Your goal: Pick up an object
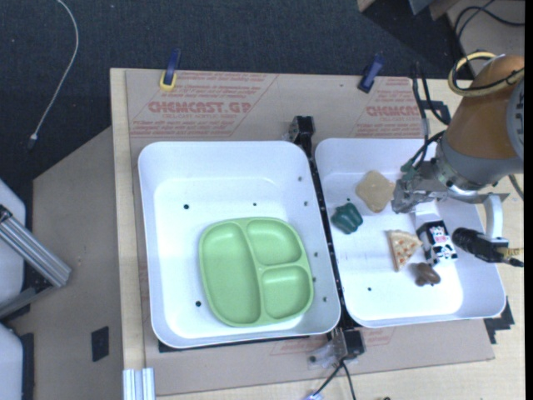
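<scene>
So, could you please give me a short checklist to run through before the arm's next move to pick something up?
1. Gripper is over the right bin: ok.
2. Nothing visibly held: ok.
3. Fingers open: cannot tell.
4. Nearest object, the tan lump, sits just beside the gripper: ok.
5. Pizza-slice toy, green piece, cow figure and brown piece lie apart: ok.
6. Green divided plate is in the left bin, out of the way: ok.

cardboard-topped bench (250, 98), two white bins side by side: left bin (166, 223), right bin (400, 302)
</scene>
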You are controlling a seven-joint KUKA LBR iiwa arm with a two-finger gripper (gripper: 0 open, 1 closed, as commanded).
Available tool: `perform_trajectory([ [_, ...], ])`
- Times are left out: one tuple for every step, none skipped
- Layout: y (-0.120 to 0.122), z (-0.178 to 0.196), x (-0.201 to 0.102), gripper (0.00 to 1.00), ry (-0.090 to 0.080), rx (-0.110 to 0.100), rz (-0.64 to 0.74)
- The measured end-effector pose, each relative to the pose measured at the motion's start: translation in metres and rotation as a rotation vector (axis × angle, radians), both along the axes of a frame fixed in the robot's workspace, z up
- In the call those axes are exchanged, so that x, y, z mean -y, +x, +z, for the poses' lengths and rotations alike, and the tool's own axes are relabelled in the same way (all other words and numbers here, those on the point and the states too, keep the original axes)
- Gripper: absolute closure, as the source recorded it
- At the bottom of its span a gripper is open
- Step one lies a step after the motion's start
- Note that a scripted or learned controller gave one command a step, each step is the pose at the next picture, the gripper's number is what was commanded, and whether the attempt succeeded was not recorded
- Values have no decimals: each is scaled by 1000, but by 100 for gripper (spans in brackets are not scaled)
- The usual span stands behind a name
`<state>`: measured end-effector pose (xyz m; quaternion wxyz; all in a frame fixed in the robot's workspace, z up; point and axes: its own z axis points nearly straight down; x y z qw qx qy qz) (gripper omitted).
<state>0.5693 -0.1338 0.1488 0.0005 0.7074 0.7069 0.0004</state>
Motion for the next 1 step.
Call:
perform_trajectory([
  [4, 57, -10, 100, -1, 5, 3],
])
